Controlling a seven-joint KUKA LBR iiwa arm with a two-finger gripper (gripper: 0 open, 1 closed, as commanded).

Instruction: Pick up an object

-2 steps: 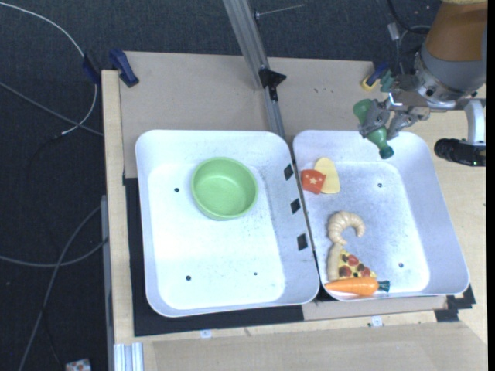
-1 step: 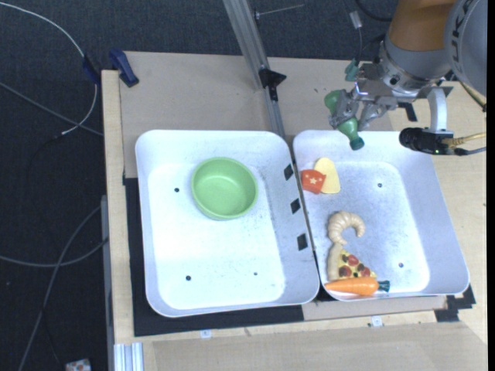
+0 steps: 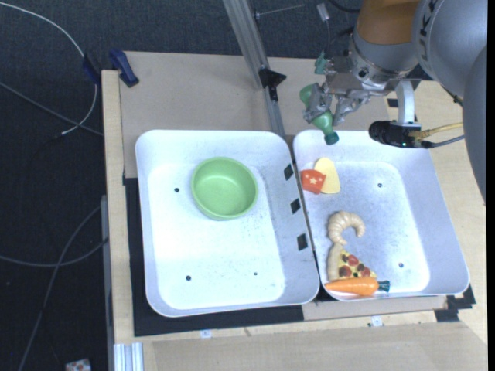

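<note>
My gripper (image 3: 329, 122) hangs above the far left corner of the right bin (image 3: 421, 207), over its rim. A small dark green piece (image 3: 331, 137) shows at the gripper's lower tip; I cannot tell whether it is held. In the right bin, a yellow wedge (image 3: 329, 175) with a red piece (image 3: 312, 181) against it lies just below the gripper. Closer to the front are a tan croissant (image 3: 345, 227), a pizza slice (image 3: 348, 265) and an orange carrot (image 3: 353, 287). A green bowl (image 3: 224, 187) stands upright in the left bin (image 3: 162, 269).
A slanted metal post (image 3: 251, 45) rises behind the bins, close to the gripper's left. Black clips (image 3: 294, 205) sit along the divide between the two bins. The right half of the right bin is bare white floor.
</note>
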